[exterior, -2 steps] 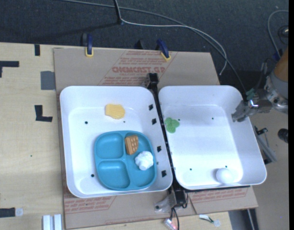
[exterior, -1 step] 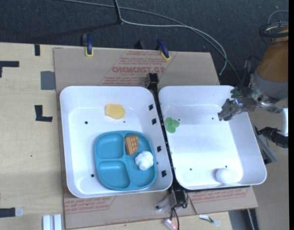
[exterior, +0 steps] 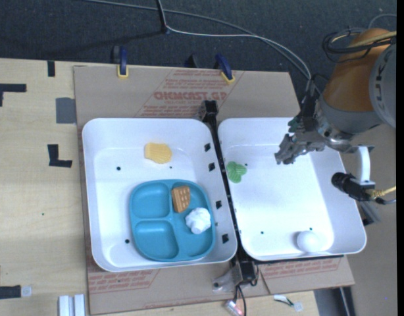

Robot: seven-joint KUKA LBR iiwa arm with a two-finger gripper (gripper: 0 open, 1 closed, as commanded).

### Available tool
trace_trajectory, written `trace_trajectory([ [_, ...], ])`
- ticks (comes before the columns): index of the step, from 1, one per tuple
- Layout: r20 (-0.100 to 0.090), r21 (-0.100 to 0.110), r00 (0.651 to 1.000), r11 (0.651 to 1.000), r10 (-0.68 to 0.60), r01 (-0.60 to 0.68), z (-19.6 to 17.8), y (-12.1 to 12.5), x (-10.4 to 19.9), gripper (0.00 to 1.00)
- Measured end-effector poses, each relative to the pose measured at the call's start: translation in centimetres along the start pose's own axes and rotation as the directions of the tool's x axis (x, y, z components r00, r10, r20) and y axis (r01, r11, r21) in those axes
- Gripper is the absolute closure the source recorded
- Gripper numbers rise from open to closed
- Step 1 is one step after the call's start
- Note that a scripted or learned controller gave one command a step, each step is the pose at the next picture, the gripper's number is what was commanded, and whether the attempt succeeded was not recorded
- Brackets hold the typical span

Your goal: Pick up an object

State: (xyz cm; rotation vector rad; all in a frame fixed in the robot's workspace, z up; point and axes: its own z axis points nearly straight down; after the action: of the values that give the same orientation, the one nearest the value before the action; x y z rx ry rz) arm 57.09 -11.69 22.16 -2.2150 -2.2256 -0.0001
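**Arm hovering over right bin as objects lie scattered**

A yellow piece is lying at the far side of the left bin, while a blue divided tray nearer the camera is carrying a tan waffle-like block and a white lump. In the right bin, a green object is sitting against the left wall and a white ball is resting near the front edge. The jaws are hanging above the bin's far right; whether they are apart cannot be told, and nothing is showing between them.
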Motion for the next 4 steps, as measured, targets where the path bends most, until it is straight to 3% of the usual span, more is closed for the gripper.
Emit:
trace_trajectory([
  [1, 0.000, -0.001, 1.000, 1.000, 0.000, 0.000, -0.4, 2.6, 4.8, 1.00],
  [3, 0.000, 0.000, 1.000, 1.000, 0.000, 0.000, -0.7, 4.3, 13.9, 1.00],
  [4, 0.000, 0.000, 1.000, 1.000, 0.000, 0.000, -0.4, 5.9, 19.9, 1.00],
])
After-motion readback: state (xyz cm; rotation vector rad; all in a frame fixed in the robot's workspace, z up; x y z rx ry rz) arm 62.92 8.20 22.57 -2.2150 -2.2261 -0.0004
